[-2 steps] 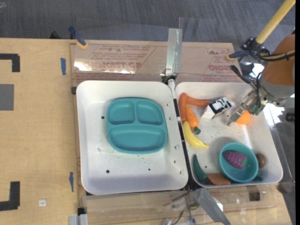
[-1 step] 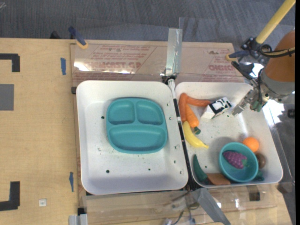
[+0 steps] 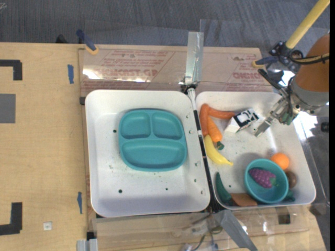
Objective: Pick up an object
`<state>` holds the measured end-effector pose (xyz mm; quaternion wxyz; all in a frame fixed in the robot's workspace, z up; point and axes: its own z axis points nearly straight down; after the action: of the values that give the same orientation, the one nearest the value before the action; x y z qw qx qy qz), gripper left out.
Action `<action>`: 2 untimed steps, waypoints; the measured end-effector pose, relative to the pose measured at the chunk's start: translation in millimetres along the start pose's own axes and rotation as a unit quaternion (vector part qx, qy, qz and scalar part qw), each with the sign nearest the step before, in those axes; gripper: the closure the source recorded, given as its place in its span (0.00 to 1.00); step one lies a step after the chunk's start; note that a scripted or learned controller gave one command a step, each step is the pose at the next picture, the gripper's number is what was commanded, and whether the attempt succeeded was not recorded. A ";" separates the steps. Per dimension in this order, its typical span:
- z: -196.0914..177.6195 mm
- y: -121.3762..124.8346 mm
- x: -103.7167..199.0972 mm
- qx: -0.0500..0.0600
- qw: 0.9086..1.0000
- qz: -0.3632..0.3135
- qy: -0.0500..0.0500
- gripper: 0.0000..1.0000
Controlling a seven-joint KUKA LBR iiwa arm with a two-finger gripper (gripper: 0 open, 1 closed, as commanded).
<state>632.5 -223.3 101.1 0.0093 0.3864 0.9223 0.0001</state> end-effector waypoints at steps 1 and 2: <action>10.3 -60.2 58.0 0.000 1.000 0.018 0.001 0.00; -2.0 -58.4 56.3 -0.002 1.000 0.018 -0.003 1.00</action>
<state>551.4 -224.1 101.8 0.0129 0.4026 0.9153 0.0010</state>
